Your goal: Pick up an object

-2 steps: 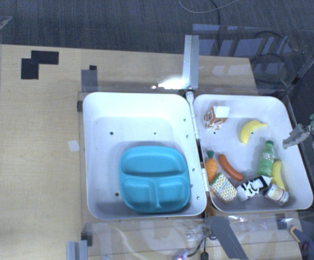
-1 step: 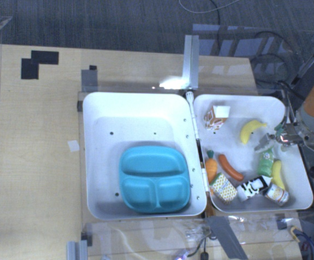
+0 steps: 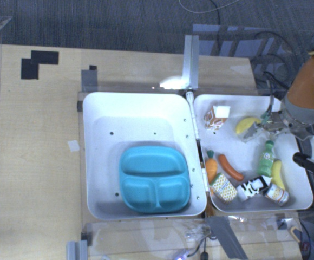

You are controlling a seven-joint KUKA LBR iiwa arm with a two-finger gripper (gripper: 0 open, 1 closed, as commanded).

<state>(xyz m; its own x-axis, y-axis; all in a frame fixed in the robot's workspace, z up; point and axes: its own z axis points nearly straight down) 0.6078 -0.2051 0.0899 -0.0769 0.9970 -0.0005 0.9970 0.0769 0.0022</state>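
The right bin [image 3: 306, 199] holds several objects. At its back lie a small white and orange carton [image 3: 217, 117] and a yellow fruit [image 3: 246, 124]. Toward the front are a green bottle [image 3: 266, 160], a yellow banana [image 3: 277, 173], a red sausage [image 3: 230, 167], a carrot [image 3: 211, 168], a patterned packet [image 3: 224, 188], a black and white toy [image 3: 253, 187] and a small can [image 3: 276, 195]. My gripper [image 3: 261, 128] reaches in from the right, low over the bin's back half, just right of the yellow fruit and above the green bottle. Its tip is grey and blurred.
The left bin [image 3: 100, 145] holds a blue divided plate [image 3: 155, 179] at its front. A metal post [image 3: 191, 64] stands behind the wall between the bins. The arm's orange band [image 3: 308, 85] and cables hang over the right bin's far right corner.
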